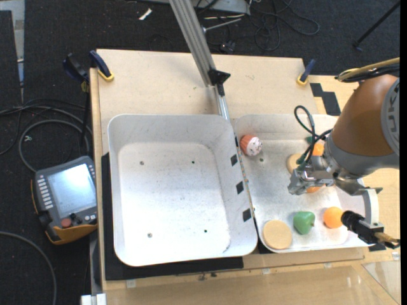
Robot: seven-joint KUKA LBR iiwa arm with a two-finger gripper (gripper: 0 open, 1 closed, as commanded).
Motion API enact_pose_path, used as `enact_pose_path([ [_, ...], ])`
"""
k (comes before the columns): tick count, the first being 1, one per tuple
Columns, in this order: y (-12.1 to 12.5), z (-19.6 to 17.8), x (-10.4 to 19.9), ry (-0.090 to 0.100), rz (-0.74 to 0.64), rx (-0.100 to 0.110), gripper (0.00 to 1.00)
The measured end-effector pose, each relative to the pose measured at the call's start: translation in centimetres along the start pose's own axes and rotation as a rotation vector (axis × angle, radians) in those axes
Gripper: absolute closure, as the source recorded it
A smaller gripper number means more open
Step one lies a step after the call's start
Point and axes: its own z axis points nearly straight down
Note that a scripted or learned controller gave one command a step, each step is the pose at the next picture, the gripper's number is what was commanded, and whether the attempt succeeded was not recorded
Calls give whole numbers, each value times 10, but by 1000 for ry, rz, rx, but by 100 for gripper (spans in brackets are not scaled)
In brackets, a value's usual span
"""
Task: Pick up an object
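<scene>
My gripper (305,184) sits low in the right bin (270,132), over a small orange-and-yellow object (313,150) partly hidden beneath my wrist. Nothing shows between the gripper's parts (open or closed: cannot tell). Toward the bin's near edge lie a green object (304,221), an orange ball (332,217) and a tan disc (278,233). A white-and-red ball (252,145) sits left.

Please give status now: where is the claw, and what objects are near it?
Claw low in right bin, grip not visible. Orange ball, green piece, tan disc along front wall; white-red ball near divider. Cable loops beside the wrist.
</scene>
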Motion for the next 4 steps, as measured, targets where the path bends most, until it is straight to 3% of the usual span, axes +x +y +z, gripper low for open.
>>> enact_pose_path([
  [1,5,-62,-3,-1,0,-1,100],
  [2,6,-77,-3,0,0,4,100],
  [4,57,-70,86,2,-5,4,100],
])
